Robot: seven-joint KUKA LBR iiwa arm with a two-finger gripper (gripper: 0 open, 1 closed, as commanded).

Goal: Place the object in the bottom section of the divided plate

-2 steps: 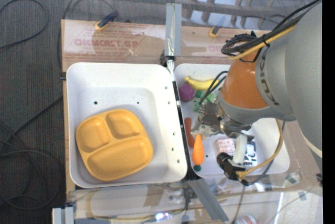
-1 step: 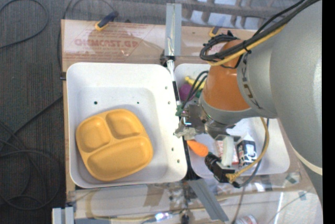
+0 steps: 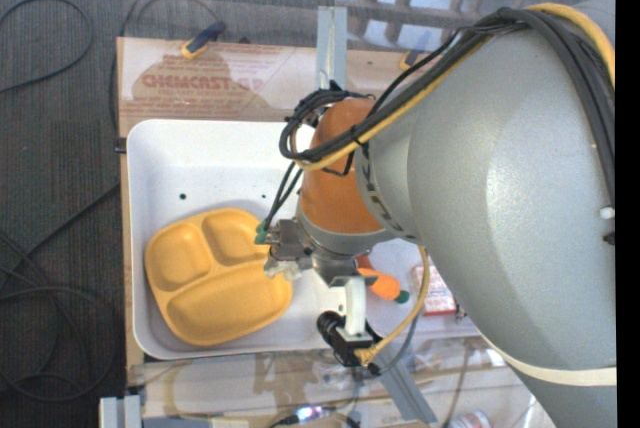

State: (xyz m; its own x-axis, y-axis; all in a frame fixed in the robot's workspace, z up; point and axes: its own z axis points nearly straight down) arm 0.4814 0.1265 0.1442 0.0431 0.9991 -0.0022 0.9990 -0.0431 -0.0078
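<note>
The arm (image 3: 500, 176) is reaching in from the view's right and is covering most of the right bin. Its gripper (image 3: 320, 261) is hanging below the orange band, pointing down over the place where the two bins meet. The wrist is hiding it from above, so whether it is open, closed or holding anything cannot be told.

Toward the view's left of the gripper, a yellow plate (image 3: 215, 281) is lying flat in the left bin (image 3: 140, 216). The plate's near edge is sitting just beside the gripper, perhaps under it. Its two small sections are facing the far side, and its large bottom section (image 3: 225, 304) is lying bare.

On the gripper's other side, just to the view's right, a small toy carrot (image 3: 385, 288), orange with a green end, is lying partly hidden by the arm. It is lying off the plate.
</note>
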